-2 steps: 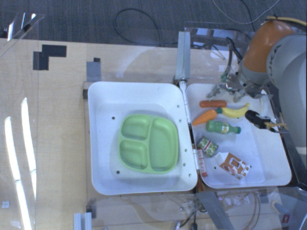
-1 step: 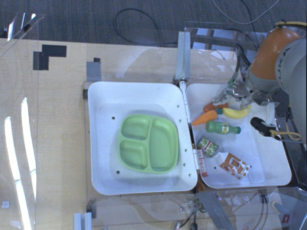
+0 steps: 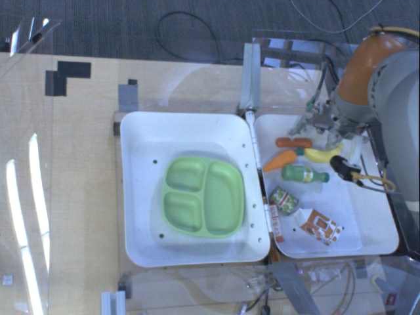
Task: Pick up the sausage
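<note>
Bright even overhead light, soft faint shadows. White glare streaks on clear panel (image 3: 26, 195) at 9 o'clock. White bins (image 3: 190, 241) near blown out. Overall soft focus, arm (image 3: 387, 71) at 2 o'clock blurred.

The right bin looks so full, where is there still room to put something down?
The right bin has bare floor along its right side, past the white packet. It is crowded near the top, where the sausage, carrot, banana and green bottle bunch beside the gripper. The left bin has bare floor around the green tray.
</note>
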Controlling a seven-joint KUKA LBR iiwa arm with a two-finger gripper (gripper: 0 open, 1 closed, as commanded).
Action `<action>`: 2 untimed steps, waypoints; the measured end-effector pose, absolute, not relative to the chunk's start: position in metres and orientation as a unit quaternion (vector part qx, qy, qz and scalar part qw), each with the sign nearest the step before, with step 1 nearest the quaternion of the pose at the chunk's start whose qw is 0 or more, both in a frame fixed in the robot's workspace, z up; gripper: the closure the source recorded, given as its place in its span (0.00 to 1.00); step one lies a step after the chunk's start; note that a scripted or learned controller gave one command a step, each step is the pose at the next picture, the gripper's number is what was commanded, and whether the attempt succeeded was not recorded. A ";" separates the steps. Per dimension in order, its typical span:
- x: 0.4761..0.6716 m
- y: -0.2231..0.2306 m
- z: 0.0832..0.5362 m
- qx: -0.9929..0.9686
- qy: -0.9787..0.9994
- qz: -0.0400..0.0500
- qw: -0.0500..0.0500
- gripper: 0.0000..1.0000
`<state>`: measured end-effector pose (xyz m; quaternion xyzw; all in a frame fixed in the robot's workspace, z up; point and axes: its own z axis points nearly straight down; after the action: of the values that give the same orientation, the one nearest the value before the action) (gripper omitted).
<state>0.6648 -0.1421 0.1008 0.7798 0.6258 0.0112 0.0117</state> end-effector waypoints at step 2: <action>0.635 -0.138 0.102 0.752 0.659 0.007 0.007 1.00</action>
<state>0.6345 -0.1382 0.1021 0.7525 0.6586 0.0069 0.0068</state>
